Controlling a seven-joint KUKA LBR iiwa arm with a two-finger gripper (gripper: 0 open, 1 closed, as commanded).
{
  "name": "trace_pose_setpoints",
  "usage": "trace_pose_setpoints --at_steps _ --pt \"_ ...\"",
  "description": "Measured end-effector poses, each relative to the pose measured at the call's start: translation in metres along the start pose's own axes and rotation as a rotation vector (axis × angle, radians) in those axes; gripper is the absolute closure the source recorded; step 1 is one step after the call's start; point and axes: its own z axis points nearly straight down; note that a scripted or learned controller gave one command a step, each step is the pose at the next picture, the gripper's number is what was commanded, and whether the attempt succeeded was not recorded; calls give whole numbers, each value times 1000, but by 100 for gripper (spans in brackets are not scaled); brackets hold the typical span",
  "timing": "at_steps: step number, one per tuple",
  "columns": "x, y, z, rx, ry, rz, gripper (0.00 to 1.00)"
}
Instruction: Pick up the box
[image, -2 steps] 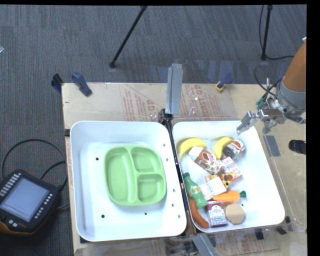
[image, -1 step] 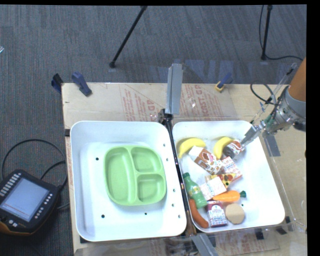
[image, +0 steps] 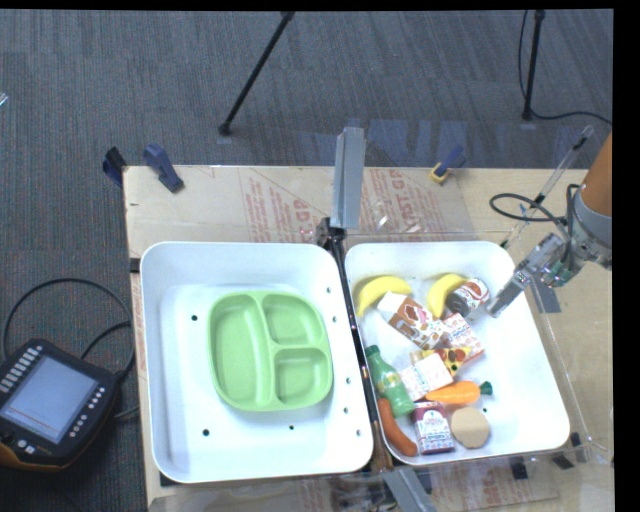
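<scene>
The gripper (image: 507, 296), whose state cannot be told, is seen at the right bin's (image: 540, 395) two o'clock rim. The box (image: 460, 340) lies mid-bin among clutter; a straight descent onto it is advised.

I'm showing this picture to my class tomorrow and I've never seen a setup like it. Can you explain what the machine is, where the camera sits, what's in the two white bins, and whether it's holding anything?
The machine is a robot arm, grey with an orange band, reaching in from the right. At its end is a gripper, a two-finger grasping tool, hovering over the right bin's upper right corner. Nothing can be seen between its fingers.

One fixed camera looks down on the bench at a slant.

The left bin holds a green divided plate. The right bin holds a pile of toy groceries: two bananas, a can, a green bottle, a carrot and several small boxes. Its job is to pick up a box.
</scene>
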Motion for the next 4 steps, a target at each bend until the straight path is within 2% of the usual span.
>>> trace_pose_setpoints --at_steps 1,2,3,4 --pt "-21 47 62 -1 -2 177 0" --pt "-35 42 -10 -2 -3 -76 0" --pt "-2 2 -81 -2 -4 -354 0" --pt "5 6 -39 -2 -2 -734 0"
